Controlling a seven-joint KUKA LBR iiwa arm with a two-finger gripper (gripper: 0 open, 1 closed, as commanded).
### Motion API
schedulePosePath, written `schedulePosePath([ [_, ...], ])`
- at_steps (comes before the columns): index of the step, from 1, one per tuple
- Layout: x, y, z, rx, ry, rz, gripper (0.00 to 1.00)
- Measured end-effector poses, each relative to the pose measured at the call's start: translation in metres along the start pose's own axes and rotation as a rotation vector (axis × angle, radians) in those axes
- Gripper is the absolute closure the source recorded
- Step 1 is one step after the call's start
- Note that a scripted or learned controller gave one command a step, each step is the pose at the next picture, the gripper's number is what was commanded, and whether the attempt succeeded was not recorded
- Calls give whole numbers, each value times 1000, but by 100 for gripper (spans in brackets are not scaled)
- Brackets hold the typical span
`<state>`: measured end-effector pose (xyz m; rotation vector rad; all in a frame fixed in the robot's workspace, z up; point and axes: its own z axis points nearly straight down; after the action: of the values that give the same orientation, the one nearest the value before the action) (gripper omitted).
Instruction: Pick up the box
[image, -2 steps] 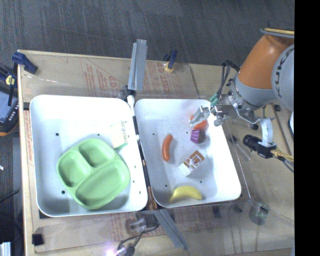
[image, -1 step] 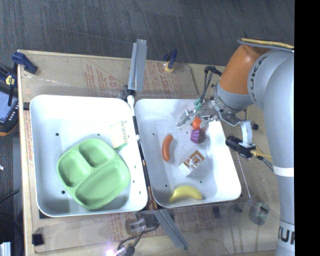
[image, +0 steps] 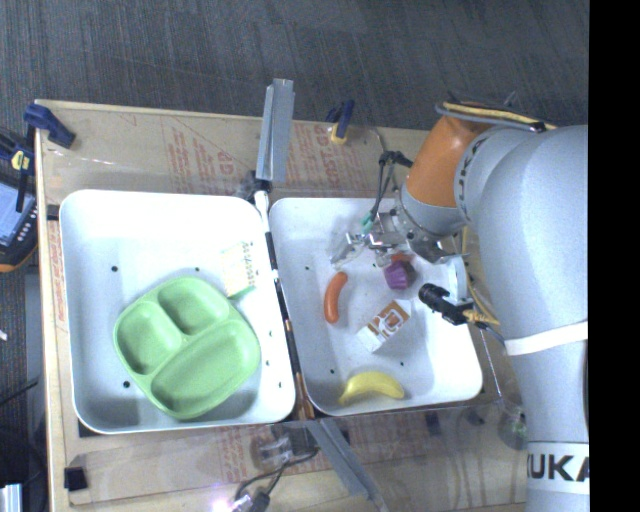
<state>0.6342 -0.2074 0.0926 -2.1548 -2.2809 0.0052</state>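
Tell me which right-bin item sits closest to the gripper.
The purple object, just below and right of the gripper. The orange sausage, box and banana all lie further down the right bin.

The arm (image: 535, 300) is a thick, rounded body in pale grey with a smooth matt shell that fills out into broad cylindrical segments. A thin lighter seam rings one segment. Near the bottom, dark block letters on the shell read "KUKA", cut off at the edge. Above the wrist sits a broad orange band (image: 440, 170), and a yellowish strip edged in black runs over its top. Below it the wrist narrows into a metal flange of silver and dark parts. Thin black cables loop out from there. A small black piece, perhaps a connector, juts from the side.
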Motion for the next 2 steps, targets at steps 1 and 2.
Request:
schedulePosePath([
  [1,-1,25,-14,-8,-2,-225,0],
  [2,37,-27,-30,-4,-1,-374,0],
])
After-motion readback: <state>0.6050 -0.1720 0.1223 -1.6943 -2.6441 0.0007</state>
